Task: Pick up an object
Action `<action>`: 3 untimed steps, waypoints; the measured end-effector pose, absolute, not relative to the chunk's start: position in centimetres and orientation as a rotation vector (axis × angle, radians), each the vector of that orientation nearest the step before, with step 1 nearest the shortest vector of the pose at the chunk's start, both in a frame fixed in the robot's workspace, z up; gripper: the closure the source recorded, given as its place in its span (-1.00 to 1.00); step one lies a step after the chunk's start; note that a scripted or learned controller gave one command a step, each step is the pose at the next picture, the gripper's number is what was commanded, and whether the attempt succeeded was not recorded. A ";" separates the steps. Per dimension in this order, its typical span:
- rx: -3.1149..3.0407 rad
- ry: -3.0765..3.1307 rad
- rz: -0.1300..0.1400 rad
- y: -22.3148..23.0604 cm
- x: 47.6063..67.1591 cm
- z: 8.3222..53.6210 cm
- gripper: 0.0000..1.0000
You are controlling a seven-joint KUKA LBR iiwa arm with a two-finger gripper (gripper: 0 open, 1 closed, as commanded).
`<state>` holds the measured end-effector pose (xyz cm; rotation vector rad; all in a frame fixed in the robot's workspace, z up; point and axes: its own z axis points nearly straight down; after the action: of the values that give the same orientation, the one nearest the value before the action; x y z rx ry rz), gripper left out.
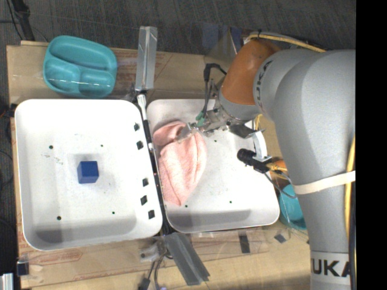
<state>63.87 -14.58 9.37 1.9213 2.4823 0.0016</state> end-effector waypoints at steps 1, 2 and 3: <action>1.916 2.485 0.003 -14.5 63.9 10.5 1.00; 1.841 2.545 0.001 -7.5 65.7 19.3 1.00; 1.715 2.631 -0.001 -9.3 65.7 20.6 1.00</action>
<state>65.70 -9.28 20.60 1.7149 2.6313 -0.0009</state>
